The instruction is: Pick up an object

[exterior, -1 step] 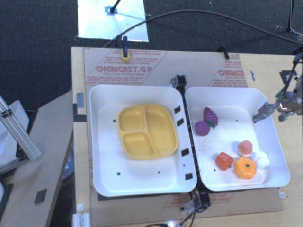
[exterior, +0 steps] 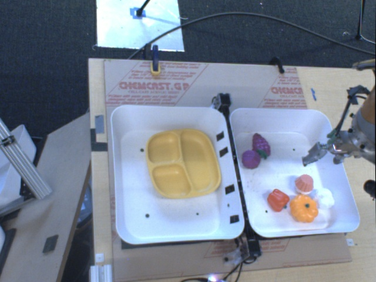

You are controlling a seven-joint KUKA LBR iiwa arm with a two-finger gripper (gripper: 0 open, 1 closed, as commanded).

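1. Over the right bin (exterior: 338,175), near its right wall, the hand (exterior: 311,155) is seen at the end of the arm, pointing left toward the bin's middle; whether it is wide or narrow cannot be told, and nothing is seen held in it.
2. Five small toy foods lie in that bin: a purple bunch of grapes (exterior: 261,144) touching a round purple piece (exterior: 251,159) near the left wall, and, nearer the front, a red pepper (exterior: 278,200), an orange pumpkin (exterior: 304,208) and a pink ridged piece (exterior: 304,184).
3. All are judged light, stiff and smooth, probably hollow plastic, so slipping is the likely fault rather than crushing.
4. The pink piece is closest to the hand and stands slightly apart from the pumpkin; it is best taken across its narrow middle.
5. A yellow divided tray (exterior: 182,162) lies in the left bin (exterior: 126,157) on the worktop (exterior: 200,78).
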